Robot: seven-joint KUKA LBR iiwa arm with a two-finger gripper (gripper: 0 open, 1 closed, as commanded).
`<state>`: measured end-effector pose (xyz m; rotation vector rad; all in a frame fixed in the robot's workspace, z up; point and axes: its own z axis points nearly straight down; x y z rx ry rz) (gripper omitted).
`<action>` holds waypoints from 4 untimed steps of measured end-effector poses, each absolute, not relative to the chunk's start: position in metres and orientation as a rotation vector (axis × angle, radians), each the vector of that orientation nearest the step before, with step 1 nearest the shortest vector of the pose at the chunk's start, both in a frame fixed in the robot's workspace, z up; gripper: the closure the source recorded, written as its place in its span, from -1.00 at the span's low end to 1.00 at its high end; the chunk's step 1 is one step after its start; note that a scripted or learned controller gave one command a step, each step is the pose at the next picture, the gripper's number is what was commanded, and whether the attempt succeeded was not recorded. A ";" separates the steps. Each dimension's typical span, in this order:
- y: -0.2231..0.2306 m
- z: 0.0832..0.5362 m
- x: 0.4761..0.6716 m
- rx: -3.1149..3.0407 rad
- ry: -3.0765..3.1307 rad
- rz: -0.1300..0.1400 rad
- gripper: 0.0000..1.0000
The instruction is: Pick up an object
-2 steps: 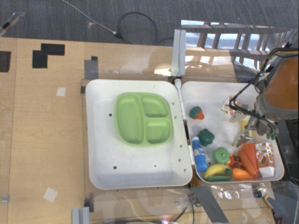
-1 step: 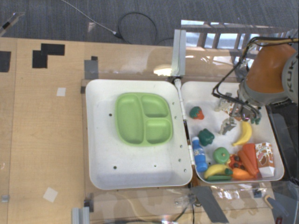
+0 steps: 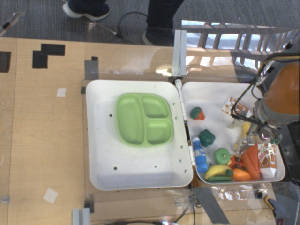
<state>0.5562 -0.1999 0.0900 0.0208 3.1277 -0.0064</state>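
The right bin (image 3: 213, 95) holds several toy foods. A red and green strawberry (image 3: 197, 113) lies at its upper left, with a dark green broccoli (image 3: 206, 137) below it. A blue bottle (image 3: 200, 156), a green apple (image 3: 221, 154) and a banana (image 3: 217, 171) sit along the near side. An orange carrot (image 3: 252, 161), a white printed box (image 3: 267, 157) and a yellow piece (image 3: 246, 128) lie at the right. My gripper (image 3: 247, 142) hangs low over the bin's right side, just above the carrot and beside the yellow piece.
The left bin (image 3: 101, 168) bears a green divided plate (image 3: 144, 118). A small printed packet (image 3: 233, 107) lies at the right bin's far side. A metal rail (image 3: 234, 39) runs behind the right bin. A person's legs stand beyond the bench.
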 end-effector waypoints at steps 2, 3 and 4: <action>-0.194 0.089 0.607 -0.203 3.121 -0.007 -1.00; -0.175 0.090 0.567 -0.155 3.123 -0.004 -1.00; -0.136 0.088 0.637 -0.376 3.109 -0.005 -1.00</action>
